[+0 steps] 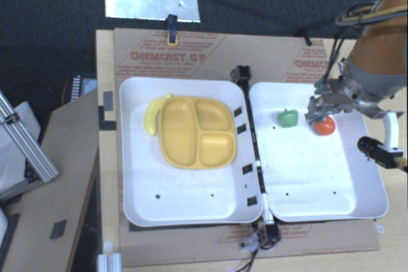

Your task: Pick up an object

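Observation:
A red tomato-like object (pixel 325 127) lies in the right white bin (pixel 306 188), near its back right. A green pepper-like object (pixel 288 117) lies a little to its left. My gripper (pixel 317 113) hangs just above the red object's left side, between the two objects. Its finger ends are hard to make out against the wrist, and nothing is visibly held.
The left bin (pixel 137 194) holds a yellow divided tray (pixel 194 132) with a yellow banana (pixel 152 114) at its left edge. A black divider (pixel 250 143) runs between the bins. The arm's grey and orange body (pixel 382 54) hangs over the right bin's back right corner.

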You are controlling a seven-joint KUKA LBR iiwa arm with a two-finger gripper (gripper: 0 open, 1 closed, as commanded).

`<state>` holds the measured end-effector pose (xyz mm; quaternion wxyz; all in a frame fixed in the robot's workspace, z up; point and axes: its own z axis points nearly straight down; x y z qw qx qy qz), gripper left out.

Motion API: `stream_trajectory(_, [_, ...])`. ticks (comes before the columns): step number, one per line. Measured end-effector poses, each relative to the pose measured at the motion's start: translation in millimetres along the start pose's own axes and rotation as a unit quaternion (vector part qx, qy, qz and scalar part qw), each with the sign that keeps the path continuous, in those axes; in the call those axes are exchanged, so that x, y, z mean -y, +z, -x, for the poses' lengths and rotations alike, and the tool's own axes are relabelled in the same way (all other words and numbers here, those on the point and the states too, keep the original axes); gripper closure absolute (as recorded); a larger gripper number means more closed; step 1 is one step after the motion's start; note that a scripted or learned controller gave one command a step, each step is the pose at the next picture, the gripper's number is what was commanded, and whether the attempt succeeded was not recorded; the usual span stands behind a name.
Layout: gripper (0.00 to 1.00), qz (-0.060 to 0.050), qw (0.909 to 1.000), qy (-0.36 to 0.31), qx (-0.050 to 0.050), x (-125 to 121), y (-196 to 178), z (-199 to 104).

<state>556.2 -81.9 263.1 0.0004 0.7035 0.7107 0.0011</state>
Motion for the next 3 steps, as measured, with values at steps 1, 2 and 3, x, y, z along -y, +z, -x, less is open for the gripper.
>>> stream_trajectory(1, [1.0,-0.001,1.0,0.0,0.0,6,16,-52])
stream_trajectory(2, [1.0,0.0,1.0,0.0,0.0,7,12,-102])
stream_trajectory(3, [1.0,-0.001,1.0,0.0,0.0,12,17,-148])
